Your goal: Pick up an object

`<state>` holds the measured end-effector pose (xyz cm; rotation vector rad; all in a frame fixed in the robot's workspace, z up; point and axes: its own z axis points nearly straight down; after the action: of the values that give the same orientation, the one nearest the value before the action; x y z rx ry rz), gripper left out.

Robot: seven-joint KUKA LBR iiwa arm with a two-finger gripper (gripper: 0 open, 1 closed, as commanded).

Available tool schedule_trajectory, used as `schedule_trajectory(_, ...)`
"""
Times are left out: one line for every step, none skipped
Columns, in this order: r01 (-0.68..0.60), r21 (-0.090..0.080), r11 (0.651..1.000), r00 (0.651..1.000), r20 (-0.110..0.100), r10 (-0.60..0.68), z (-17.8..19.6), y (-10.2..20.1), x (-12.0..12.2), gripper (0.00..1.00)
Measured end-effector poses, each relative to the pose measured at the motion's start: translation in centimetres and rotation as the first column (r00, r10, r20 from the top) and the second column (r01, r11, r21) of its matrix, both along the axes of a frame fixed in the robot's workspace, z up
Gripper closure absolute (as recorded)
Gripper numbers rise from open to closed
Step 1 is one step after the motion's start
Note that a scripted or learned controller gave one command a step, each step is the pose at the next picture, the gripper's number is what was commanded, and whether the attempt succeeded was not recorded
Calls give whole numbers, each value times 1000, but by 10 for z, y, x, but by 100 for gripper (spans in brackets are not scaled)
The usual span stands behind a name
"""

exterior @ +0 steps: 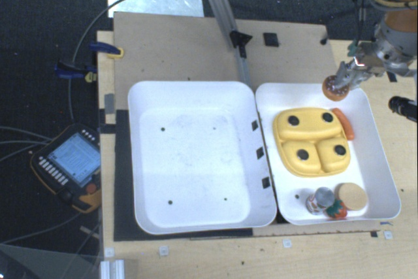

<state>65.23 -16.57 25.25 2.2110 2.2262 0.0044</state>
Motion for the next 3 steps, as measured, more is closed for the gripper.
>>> schedule_trajectory(-2, 1, 1000, 1000, -3, 2, 4, 45, -6, 100)
schedule_trajectory(-4, 3, 1000, 1000, -3, 4, 7, 103, -19, 100)
schedule_trajectory(-4, 3, 1000, 1000, -3, 4, 4, 156, -19, 100)
